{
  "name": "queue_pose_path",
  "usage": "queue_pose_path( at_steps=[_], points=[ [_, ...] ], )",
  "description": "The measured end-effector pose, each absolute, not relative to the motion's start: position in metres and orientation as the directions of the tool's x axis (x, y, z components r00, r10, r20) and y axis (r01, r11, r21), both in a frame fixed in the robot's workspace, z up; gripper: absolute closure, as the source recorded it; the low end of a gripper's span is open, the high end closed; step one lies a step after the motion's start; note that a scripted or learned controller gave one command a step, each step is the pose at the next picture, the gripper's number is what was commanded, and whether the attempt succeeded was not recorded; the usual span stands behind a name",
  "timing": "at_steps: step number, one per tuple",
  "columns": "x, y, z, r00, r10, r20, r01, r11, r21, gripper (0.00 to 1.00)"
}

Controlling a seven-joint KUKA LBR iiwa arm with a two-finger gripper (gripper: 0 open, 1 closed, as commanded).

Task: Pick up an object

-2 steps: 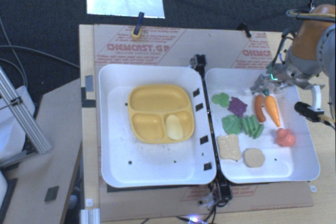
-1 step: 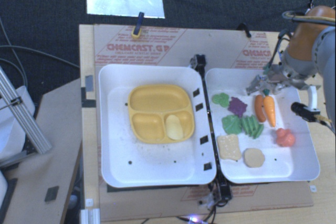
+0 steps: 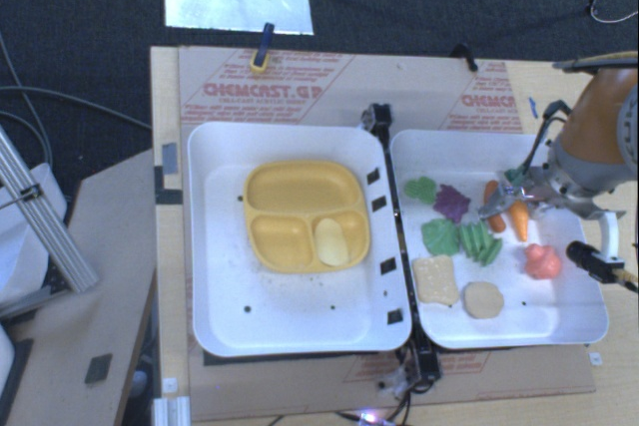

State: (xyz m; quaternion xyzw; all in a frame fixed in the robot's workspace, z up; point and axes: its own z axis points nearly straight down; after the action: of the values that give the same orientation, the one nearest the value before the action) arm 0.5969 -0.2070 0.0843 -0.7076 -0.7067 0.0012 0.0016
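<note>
1. The tool (image 3: 504, 202) hangs low over the right bin (image 3: 574, 329), at the two carrots (image 3: 507, 210) — its tips sit right against them.
2. I cannot tell if the tool is apart, together, or gripping a carrot; the metal parts blur into the orange.
3. Other toy foods lie close: purple piece (image 3: 451, 203) and green beans (image 3: 481, 242) to the left, pink lump (image 3: 542, 260) just below.
4. To do this well, centre on one carrot only, straddle its narrow width, and press down before closing.
5. Lift straight up — a slanted pull could drag the neighbouring carrot.
6. The yellow tray (image 3: 305, 214) in the left bin (image 3: 225, 314) is well apart.
</note>
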Motion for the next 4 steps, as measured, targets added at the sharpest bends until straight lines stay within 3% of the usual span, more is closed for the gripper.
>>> queue_pose_path(
  at_steps=[1, 2, 3, 4],
  points=[
    [0.553, -0.207, 0.122, 0.0, 1.0, 0.0, 1.0, 0.0, -0.001, 0.0],
    [0.646, -0.205, 0.084, -0.008, 1.0, -0.002, 1.0, 0.008, 0.009, 0.0],
    [0.631, -0.207, 0.127, -0.001, 1.0, -0.002, 1.0, 0.001, 0.006, 0.0],
    [0.599, -0.206, 0.083, -0.001, 1.0, 0.001, 1.0, 0.001, -0.002, 0.0]
  ],
)
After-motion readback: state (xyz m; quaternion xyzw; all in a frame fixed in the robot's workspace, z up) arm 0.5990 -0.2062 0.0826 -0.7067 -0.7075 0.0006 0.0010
